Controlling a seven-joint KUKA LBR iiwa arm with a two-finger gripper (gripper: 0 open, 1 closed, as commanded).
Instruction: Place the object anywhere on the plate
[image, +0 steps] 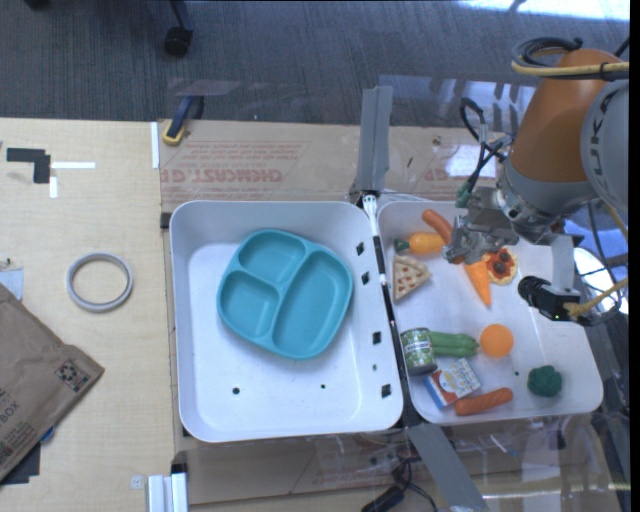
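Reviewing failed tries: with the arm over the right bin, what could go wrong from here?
1. Clutter: the gripper hangs among the orange carrot, round pizza toy and yellow-orange pepper; it may catch two or nudge one aside.
2. Nothing is visibly held, so the grasp may come up empty.
3. The blue three-compartment plate sits in the left white bin, across the bin walls; a loose grip could drop the toy there.
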